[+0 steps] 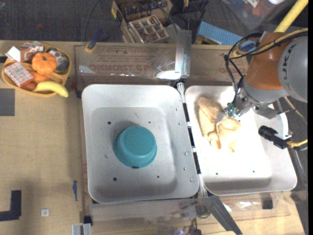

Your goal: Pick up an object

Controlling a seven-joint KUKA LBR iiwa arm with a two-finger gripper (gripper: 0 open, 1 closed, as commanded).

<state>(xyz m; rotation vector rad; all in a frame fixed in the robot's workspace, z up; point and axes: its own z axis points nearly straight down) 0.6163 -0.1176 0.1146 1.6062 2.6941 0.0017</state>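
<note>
Pale cloth (215, 124) under gripper (230, 112), near bin's (254, 180) left wall

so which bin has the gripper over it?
The right bin, holding the tan cloth-like object; the gripper sits over that. The left bin holds the teal bowl.

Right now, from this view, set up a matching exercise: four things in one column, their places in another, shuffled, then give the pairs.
Things:
1. teal bowl
2. tan cloth-like object
3. gripper
4. banana

Places:
A. in the yellow dish at the bench's far left
B. in the right bin
C. above the right bin, at the tan object
D. in the left bin

Pairs: 1-D, 2-B, 3-C, 4-A
</note>
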